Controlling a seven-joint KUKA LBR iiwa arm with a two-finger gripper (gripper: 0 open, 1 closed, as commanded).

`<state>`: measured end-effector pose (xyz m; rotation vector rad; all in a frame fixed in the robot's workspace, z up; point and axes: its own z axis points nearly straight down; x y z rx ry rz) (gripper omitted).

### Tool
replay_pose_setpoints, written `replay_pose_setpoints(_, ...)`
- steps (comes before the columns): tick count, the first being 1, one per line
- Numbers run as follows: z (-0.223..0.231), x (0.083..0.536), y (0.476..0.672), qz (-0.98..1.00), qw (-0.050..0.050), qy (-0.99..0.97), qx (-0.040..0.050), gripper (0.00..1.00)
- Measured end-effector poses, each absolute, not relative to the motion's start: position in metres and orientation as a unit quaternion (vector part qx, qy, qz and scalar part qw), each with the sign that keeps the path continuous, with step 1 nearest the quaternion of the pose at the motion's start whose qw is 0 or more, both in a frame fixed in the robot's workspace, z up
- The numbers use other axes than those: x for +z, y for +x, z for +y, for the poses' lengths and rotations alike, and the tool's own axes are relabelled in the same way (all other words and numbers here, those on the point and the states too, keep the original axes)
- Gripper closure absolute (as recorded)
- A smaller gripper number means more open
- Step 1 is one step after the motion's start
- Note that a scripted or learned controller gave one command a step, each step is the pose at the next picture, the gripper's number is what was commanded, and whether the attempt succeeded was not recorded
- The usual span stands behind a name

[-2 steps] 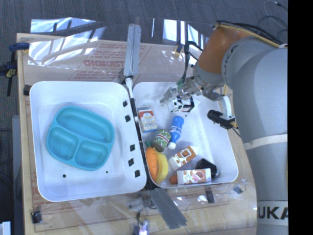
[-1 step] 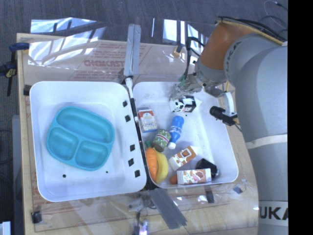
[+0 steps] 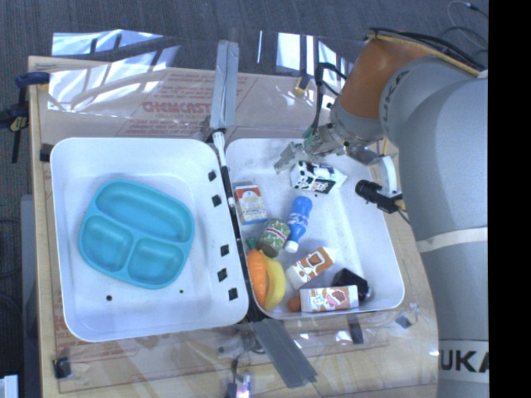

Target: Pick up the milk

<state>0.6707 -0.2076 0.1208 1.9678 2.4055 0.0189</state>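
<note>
Grey arm [image 3: 440, 148] reaches in from the right, the largest thing I see, its orange band [image 3: 373, 77] above the far end of the right bin [image 3: 377, 251]. Under it the desk [image 3: 124, 98] carries two white bins side by side. The left bin [image 3: 66, 222] holds a blue divided plate [image 3: 137, 233]. The right bin holds the clutter: a small carton [image 3: 250, 203] by the divider, a blue and white bottle [image 3: 299, 220] near the middle, a brown and white carton [image 3: 313, 267], a red and white carton [image 3: 328, 298] at the near wall, and a banana [image 3: 274, 284] beside an orange vegetable [image 3: 259, 274]. My gripper [image 3: 314, 152] hangs at the far end of that bin; whether it is spread or pressed together I cannot tell. The milk [image 3: 317, 177], a black and white spotted carton, lies just beneath it, on the near side.
</note>
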Motion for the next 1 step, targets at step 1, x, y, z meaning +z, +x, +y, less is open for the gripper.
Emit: replay_pose_setpoints(1, -0.2118, 0.1103, 0.6622, 0.800, 0.019, 0.600, 0.0054, 0.00)
